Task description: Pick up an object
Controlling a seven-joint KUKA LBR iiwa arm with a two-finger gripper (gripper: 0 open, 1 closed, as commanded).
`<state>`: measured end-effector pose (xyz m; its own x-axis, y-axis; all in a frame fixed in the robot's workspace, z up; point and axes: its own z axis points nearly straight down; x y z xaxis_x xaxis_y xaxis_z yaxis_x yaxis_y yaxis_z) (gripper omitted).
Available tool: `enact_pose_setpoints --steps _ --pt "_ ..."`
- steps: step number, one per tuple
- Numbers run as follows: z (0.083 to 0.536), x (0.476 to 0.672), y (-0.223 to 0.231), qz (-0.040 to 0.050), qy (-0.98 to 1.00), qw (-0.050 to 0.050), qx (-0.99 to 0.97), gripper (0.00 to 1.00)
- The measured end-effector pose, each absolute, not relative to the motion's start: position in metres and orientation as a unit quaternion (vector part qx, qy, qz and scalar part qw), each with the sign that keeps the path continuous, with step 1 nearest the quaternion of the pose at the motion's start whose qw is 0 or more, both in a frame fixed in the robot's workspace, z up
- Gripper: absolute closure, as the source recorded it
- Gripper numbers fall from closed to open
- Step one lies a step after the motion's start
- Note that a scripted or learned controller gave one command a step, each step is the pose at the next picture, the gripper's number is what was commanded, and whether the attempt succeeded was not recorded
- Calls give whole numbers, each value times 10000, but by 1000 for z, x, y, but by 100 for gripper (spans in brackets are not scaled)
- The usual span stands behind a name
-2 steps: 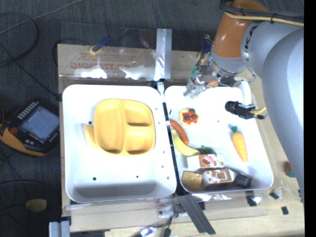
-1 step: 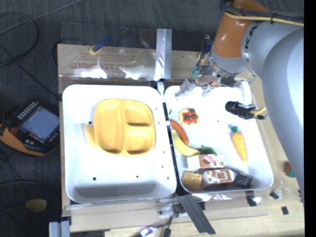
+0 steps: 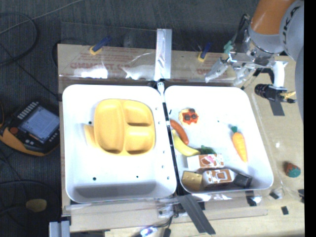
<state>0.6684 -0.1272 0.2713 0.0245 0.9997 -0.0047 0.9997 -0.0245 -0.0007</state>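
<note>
My gripper (image 3: 228, 74) hangs over the far rim of the right bin (image 3: 256, 132), its metal fingers spread apart with nothing between them. Below it in that bin lie an orange carrot (image 3: 239, 144), a yellow banana (image 3: 183, 146), a red sausage (image 3: 178, 129) and a small red-orange toy (image 3: 188, 116). A pink-and-white carton (image 3: 210, 160) and a brown carton (image 3: 217, 176) are crowded against the near wall. A yellow compartment tray (image 3: 123, 125) lies in the left bin (image 3: 74, 147).
A metal divider (image 3: 163, 48) stands at the back between the bins. A handheld pendant (image 3: 34, 127) lies on the floor to the left. A small red-and-green object (image 3: 292, 169) rests on the bench to the right. The arm's orange band (image 3: 271, 9) is at top right.
</note>
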Motion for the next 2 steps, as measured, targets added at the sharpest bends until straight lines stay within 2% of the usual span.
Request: enact_pose_setpoints --steps 1,2 --pt "356 669 -109 -20 6201 13 7846 0" --pt "215 667 -174 -29 6139 4 7894 0"
